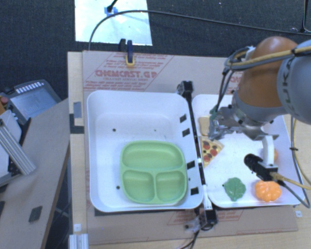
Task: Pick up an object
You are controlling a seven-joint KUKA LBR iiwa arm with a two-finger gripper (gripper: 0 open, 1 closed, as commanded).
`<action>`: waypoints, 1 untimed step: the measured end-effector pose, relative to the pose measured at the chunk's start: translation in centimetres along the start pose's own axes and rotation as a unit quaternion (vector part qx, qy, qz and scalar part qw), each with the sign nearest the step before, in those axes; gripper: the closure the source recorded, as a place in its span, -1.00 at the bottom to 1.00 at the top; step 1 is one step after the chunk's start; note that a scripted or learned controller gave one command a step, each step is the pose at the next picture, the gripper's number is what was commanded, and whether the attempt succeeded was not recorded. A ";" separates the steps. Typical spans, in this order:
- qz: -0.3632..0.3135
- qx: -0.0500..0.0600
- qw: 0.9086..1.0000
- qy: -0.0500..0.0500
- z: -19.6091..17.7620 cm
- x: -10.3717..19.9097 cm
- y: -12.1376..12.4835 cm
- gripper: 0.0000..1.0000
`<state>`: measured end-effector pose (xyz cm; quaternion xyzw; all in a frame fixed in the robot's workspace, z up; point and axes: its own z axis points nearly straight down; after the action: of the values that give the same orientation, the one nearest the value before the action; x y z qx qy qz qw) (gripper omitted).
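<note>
The gripper [216,131] hangs low over the left side of the right bin [249,203], directly above the upper end of the pizza slice [211,152]. That slice looks like the chosen target. Whether the gripper is open or closed cannot be told from this angle, because the wrist hides its tip. Nothing can be seen held in it, so the pick itself looks not yet made.

The slice lies flat on the bin floor, close beside the wall shared with the left bin [140,113]. That is probably the hard part: a thin, flat thing gives little to close on, and the wall leaves little room on that side. The pick would go best if the gripper came straight down and closed across the narrow width of the slice rather than along its length. It should be centred on the slice, not at its end, so the slice does not tip out on the lift. It should also be kept clear of the wall.

If the slice slips, the green toy [234,189] and the orange toy [268,190] sit near the front of the same bin, well apart from the slice. Both are lumpy — likely easier to grasp. The plate [153,170] in the left bin plays no part.
</note>
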<state>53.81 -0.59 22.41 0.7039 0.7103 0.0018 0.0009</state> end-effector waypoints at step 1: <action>0.000 0.000 1.000 0.000 0.9 4.7 2.4 1.00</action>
<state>56.13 4.10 21.55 0.7039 0.7103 0.0015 0.0006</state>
